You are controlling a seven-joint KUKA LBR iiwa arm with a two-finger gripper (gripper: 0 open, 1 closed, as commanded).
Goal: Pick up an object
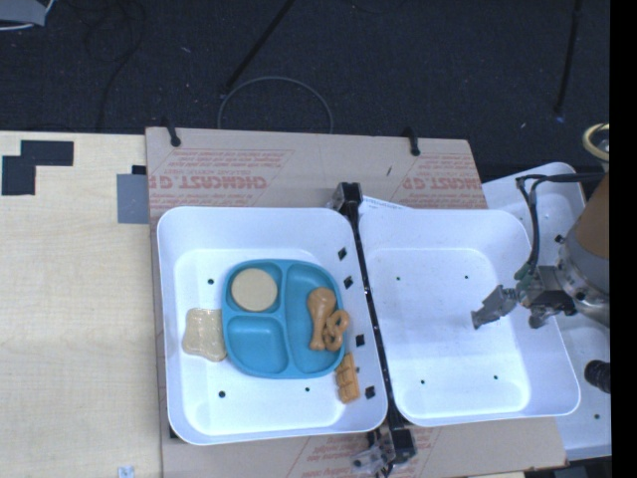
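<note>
The hand (503, 305) hangs over the right bin (438, 406), gripping nothing, seemingly open; the food sits on the blue tray (261, 352) opposite.

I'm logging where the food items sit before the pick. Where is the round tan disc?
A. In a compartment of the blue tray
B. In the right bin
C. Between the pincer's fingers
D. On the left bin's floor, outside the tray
A: the disc lies in the upper-left compartment of the blue tray, which sits in the left bin, away from the pincer over the right bin.
</note>
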